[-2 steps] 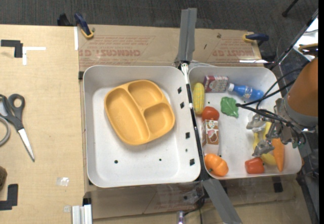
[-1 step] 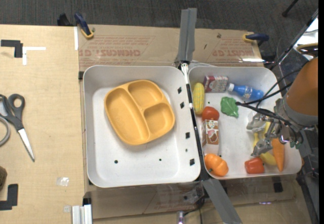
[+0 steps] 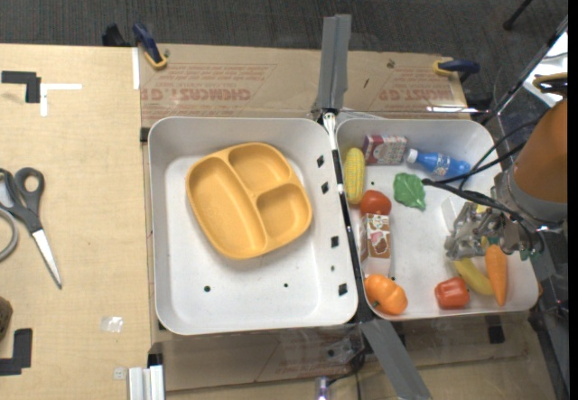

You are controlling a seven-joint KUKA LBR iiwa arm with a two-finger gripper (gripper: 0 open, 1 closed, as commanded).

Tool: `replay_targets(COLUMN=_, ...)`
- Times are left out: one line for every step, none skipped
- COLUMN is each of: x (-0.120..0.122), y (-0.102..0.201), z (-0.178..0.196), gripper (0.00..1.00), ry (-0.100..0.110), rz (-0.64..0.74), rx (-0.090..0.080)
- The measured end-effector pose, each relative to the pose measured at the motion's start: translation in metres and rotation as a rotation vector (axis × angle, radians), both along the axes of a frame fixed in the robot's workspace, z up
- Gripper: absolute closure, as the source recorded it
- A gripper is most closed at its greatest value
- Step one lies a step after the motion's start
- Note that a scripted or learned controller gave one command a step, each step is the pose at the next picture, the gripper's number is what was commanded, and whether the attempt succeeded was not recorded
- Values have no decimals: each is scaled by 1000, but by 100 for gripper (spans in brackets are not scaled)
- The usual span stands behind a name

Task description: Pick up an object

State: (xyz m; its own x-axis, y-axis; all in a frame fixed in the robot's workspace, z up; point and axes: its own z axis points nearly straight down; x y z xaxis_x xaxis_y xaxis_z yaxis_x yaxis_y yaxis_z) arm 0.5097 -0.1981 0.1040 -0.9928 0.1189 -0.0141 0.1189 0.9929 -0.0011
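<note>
The right bin (image 3: 424, 245) holds several toy foods. An orange carrot (image 3: 497, 272), a yellow banana (image 3: 471, 274) and a red pepper (image 3: 452, 293) lie at its near right corner. My gripper (image 3: 468, 237) hangs low over the bin floor just above the banana and left of the carrot's top. Further left lie an orange fruit (image 3: 386, 294), a brown snack packet (image 3: 377, 236), a red tomato (image 3: 375, 202) and a yellow corn cob (image 3: 354, 174). A green leaf (image 3: 409, 190), a blue bottle (image 3: 438, 162) and a pink packet (image 3: 386, 149) sit toward the back.
The left bin (image 3: 172, 236) holds a yellow divided plate (image 3: 248, 200). Scissors (image 3: 32, 218) lie on the wooden bench at the far left. Black cables (image 3: 470, 181) run from the arm across the right bin's back. A grey divider (image 3: 332, 73) stands between the bins.
</note>
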Motion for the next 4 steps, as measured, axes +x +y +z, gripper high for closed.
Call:
replay_targets(x=0, y=0, z=0, gripper=0, ry=0, rz=0, rx=0)
replay_targets(x=2, y=0, z=10, gripper=100, ry=-4, rz=2, rx=-2)
replay_targets(x=2, y=0, z=10, gripper=0, ry=-4, rz=2, rx=-1)
replay_targets(x=11, y=-20, z=-11, gripper=0, ry=9, rz=-1, rx=3)
